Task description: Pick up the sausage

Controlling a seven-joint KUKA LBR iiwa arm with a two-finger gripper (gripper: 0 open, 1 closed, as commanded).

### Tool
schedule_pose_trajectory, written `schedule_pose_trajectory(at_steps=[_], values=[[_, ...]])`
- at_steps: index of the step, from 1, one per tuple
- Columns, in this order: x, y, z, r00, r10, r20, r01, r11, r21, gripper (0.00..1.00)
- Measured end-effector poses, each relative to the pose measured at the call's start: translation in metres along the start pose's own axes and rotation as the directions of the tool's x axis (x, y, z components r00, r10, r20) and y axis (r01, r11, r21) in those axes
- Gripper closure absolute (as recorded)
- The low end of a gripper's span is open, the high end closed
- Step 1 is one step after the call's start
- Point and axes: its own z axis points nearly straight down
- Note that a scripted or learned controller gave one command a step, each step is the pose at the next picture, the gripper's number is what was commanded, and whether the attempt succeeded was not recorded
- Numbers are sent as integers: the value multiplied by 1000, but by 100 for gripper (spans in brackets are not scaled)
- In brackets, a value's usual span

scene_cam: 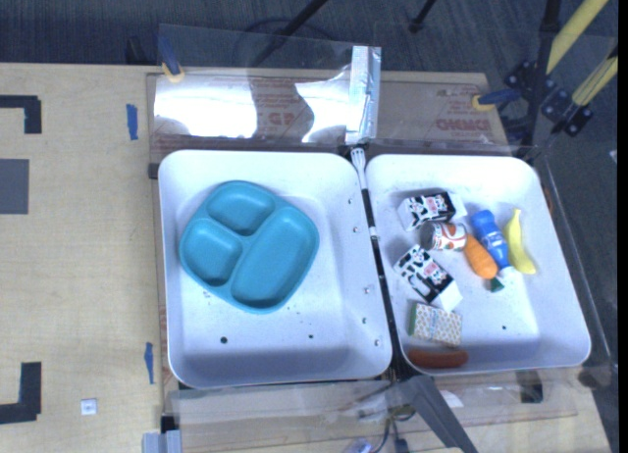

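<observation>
The small reddish-brown sausage (437, 358) lies untouched at the near rim of the right white bin (564, 333); the reach hasn't begun. Gripper state: cannot tell.

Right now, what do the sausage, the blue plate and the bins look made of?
Sausage: likely toy plastic or rubber; even reddish-brown, smooth, no sharp highlight. It is small, so this is tentative.
Blue plate: moulded plastic, matte to satin; uniform teal, rounded compartment walls.
Bins: white hard plastic, semi-gloss; soft reflections along the rims.
</observation>
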Motion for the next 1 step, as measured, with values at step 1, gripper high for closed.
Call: schedule_pose_trajectory(at_steps=[1], values=[[-1, 1, -12, 1000, 0, 6, 0, 1000, -5, 100]])
